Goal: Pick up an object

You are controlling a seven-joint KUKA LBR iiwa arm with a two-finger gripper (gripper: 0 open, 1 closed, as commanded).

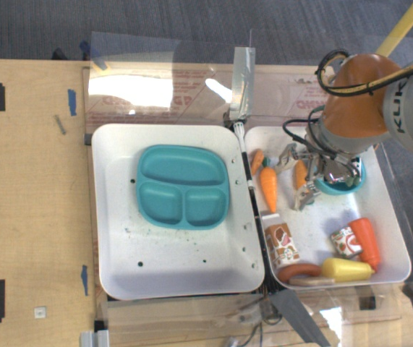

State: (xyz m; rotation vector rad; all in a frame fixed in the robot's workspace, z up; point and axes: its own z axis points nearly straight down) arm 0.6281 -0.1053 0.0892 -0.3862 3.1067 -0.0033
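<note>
several toys lie in the right bin (390, 215): a carrot (268, 186) along the left wall, a small carton (280, 243), a sausage (300, 272), a yellow piece (346, 269), a red-and-white piece (346, 243) beside an orange one (367, 238), and a teal ring (345, 183) partly under the wrist. the gripper (306, 183) hangs low near the carrot, with something orange close by its fingers; whether they are spread or closed i cannot tell. best to centre over one toy clear of the wall, come straight down and close firmly. the left bin (112, 215) carries a teal tray (183, 186).
</note>
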